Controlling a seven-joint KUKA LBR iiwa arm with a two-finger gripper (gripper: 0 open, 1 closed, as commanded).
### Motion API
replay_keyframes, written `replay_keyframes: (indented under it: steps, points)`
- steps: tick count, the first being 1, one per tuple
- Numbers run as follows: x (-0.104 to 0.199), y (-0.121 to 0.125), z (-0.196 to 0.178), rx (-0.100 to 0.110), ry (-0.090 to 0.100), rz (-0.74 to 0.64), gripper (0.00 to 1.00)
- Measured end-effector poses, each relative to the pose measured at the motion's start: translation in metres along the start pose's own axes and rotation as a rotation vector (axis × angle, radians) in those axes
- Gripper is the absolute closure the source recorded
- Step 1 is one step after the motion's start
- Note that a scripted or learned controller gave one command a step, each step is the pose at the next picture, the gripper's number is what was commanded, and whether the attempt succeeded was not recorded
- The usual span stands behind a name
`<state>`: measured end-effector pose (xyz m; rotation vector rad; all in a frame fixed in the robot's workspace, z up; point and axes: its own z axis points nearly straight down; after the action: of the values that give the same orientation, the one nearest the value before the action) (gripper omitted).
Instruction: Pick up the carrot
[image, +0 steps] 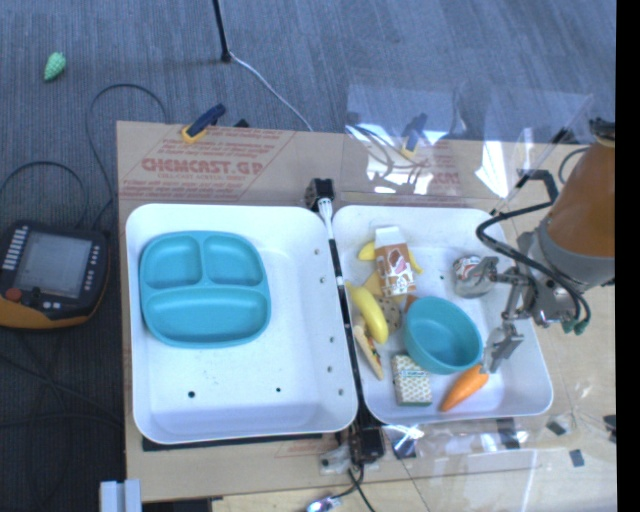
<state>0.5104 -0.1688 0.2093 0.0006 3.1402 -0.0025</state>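
Seen from above, a smooth tapered orange carrot (463, 388) lies in the right white bin (535, 395), near its front edge, beside a round blue bowl (441, 335). The metal end effector (503, 343) hovers just above the carrot, fingers slightly spread, pinching nothing.

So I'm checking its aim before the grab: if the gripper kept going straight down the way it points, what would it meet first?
Probably the carrot: the gripper points down at its top end, right beside the blue bowl. Depth is unclear, so it might clip the bowl's rim first.
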Motion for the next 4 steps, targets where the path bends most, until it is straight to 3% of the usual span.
replay_keyframes:
  steps: [1,2,3,4]
  points:
    - [0.02,0.002,0.112,0.002,-0.01,-0.145,0.0]
    - [0.011,-0.001,0.089,0.018,-0.04,-0.144,1.0]
    - [0.008,0.01,0.064,0.0,-0.004,-0.088,1.0]
    - [0.015,0.106,0.024,-0.004,-0.004,-0.152,1.0]
